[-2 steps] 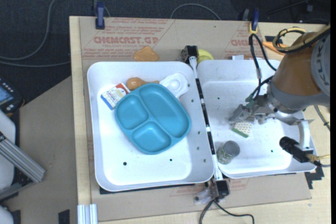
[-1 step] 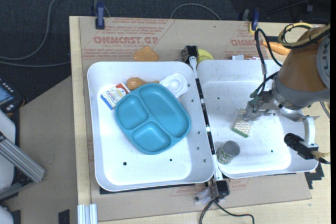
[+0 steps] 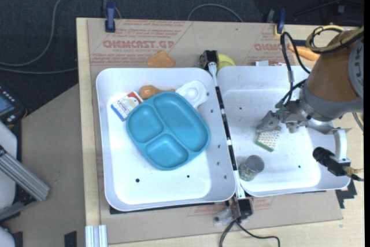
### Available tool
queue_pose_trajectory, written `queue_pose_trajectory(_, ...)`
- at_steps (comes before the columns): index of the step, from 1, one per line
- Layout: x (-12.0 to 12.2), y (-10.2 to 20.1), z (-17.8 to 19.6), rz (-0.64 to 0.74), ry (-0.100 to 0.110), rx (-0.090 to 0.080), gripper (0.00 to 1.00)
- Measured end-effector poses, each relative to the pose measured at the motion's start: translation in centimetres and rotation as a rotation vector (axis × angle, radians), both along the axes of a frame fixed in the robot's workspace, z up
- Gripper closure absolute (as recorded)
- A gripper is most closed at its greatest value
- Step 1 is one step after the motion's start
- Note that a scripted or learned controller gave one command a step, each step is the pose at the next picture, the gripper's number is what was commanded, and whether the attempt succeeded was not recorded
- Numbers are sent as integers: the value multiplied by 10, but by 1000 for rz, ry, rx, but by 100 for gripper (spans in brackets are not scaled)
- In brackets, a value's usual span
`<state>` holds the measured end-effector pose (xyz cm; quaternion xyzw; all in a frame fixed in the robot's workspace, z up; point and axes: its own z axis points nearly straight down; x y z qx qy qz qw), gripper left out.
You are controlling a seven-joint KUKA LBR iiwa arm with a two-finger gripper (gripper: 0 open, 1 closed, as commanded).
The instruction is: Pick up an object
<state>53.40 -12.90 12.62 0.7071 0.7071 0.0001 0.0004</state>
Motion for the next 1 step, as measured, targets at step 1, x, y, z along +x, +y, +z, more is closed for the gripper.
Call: queue_pose_trajectory(1, 0, 20, -44, 1, 6, 3, 0)
